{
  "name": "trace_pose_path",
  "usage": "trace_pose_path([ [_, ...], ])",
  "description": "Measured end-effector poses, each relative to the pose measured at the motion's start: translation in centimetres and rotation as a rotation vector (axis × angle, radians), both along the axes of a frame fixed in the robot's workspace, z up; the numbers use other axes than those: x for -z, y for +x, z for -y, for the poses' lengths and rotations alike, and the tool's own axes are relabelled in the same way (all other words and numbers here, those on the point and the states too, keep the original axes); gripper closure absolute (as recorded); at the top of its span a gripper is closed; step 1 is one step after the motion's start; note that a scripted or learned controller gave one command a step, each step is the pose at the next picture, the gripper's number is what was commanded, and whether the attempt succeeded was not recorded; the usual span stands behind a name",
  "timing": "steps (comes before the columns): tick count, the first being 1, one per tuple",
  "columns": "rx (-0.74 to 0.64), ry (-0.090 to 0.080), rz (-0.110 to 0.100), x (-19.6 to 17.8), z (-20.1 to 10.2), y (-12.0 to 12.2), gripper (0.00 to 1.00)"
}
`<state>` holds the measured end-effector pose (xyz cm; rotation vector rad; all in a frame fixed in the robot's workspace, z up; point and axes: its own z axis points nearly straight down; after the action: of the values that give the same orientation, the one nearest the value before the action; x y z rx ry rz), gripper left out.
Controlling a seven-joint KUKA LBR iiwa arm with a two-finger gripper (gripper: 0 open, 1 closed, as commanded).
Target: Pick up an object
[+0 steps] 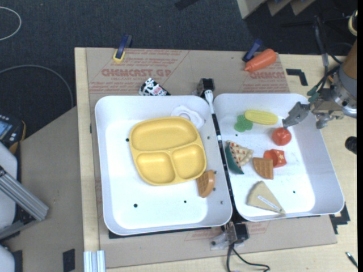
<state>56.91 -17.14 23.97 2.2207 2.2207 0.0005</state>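
One red tomato [281, 136] lies just below the end effector [295, 117], whose finger spread I cannot tell.

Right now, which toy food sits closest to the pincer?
The round red tomato, just under the pincer; the corn and the other pieces lie farther left.

fixed overhead camera, slanted down, both bins [113, 152]
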Motion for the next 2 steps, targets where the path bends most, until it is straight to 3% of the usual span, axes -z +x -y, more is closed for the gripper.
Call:
trace_pose_path([
  [2, 0.001, 0.003, -0.009, 11.6, 1.0, 0.2, 0.00],
])
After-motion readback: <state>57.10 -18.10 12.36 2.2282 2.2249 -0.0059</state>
